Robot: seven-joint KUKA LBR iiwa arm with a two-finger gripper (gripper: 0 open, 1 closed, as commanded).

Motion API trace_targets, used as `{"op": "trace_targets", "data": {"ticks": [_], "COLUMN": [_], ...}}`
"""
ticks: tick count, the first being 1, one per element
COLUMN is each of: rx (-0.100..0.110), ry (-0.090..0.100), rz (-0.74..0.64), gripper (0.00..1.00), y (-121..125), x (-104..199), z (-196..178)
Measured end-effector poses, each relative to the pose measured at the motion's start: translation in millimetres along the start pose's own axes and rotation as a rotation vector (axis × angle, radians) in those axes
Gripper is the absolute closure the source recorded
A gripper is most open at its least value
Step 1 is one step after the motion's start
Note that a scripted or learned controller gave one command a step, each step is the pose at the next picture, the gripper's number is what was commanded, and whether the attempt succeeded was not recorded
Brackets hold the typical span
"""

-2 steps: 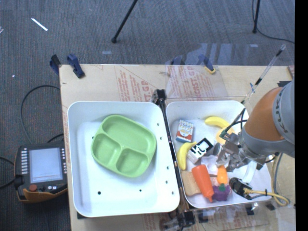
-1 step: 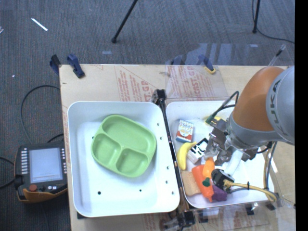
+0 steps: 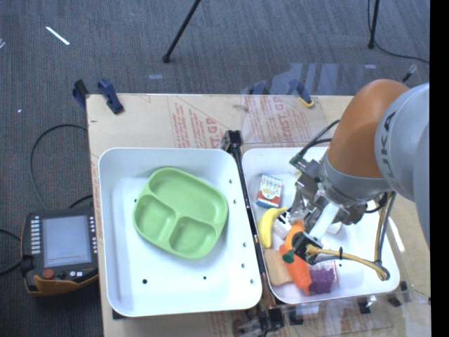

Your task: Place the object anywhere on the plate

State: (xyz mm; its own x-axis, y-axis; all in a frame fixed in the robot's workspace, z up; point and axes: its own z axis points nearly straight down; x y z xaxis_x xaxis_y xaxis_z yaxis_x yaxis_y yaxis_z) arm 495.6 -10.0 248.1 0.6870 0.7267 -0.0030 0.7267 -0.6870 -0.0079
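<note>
A green divided plate (image 3: 181, 212) lies in the left bin (image 3: 112, 188), with nothing on it. My gripper (image 3: 300, 216) is low over the right bin (image 3: 393, 276), among the objects there. Just to its left lie a yellow banana (image 3: 268, 225) and a small white, blue and orange carton (image 3: 270, 190). Below it, an orange carrot (image 3: 299, 271) lies beside a purple piece (image 3: 323, 280). A small orange bit (image 3: 295, 231) shows right under the gripper; whether it is held is unclear.
A tan flat piece (image 3: 278, 273) lies at the right bin's front left corner. A black divider edge (image 3: 245, 188) runs between the two bins. A handheld pendant (image 3: 62, 248) sits left of the bench, off the work area.
</note>
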Motion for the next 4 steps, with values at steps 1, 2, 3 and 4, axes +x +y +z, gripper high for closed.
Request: {"op": "trace_targets", "data": {"ticks": [1,2,3,4], "rx": [0.003,0.000,-0.001,-0.001], "ry": [-0.004,-0.002,0.003,0.000], "rz": [0.193,0.274,0.316,0.322], "gripper": [1.00,1.00,1.00,0.00], "y": [-30.8,-66.8,-72.1,-70.2], "x": [73.4,125.2,175.7,173.4], "z": [50.0,38.0,8.3,9.6]}}
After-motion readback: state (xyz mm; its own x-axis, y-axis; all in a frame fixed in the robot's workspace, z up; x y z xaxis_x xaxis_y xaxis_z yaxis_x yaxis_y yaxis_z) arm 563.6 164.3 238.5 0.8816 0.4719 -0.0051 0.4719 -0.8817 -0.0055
